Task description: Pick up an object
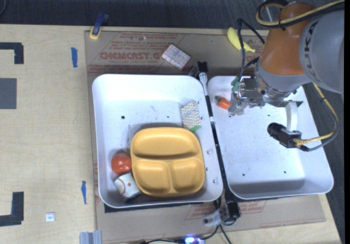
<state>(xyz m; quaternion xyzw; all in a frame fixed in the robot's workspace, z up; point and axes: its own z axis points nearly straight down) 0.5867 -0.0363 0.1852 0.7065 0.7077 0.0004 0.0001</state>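
Note:
In the right bin a small orange object lies near the far left corner. My gripper hangs low over that corner, just right of the orange object and close beside it. Whether it touches the object is hidden by the wrist. The left bin holds a yellow divided tray, a red ball, a small white and orange cup and a patterned packet.
A black part on a yellow cable hangs over the right bin's middle right. Behind the bins lie a small patterned card, a yellow piece and a blue clip. The arm's orange band looms over the far right.

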